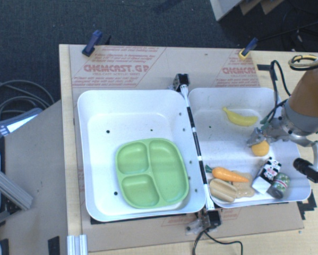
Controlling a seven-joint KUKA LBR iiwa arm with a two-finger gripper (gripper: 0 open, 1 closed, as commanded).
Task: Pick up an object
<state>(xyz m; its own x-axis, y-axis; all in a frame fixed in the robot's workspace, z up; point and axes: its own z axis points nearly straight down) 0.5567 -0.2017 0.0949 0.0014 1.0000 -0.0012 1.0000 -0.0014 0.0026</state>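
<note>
We log two white bins: the left bin [95,116] carries a green divided tray [151,172], the right bin [212,105] a banana [240,117], carrot [230,175], bread roll [223,190] and orange fruit [260,149]. The gripper [258,136] sits just above the orange fruit, touching or nearly so; we cannot tell its state.

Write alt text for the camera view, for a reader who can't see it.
A grey and orange robot arm reaches into the right white bin, its hand just above a small orange fruit, near a banana, carrot and bread roll. The left bin holds a green divided plate.
</note>
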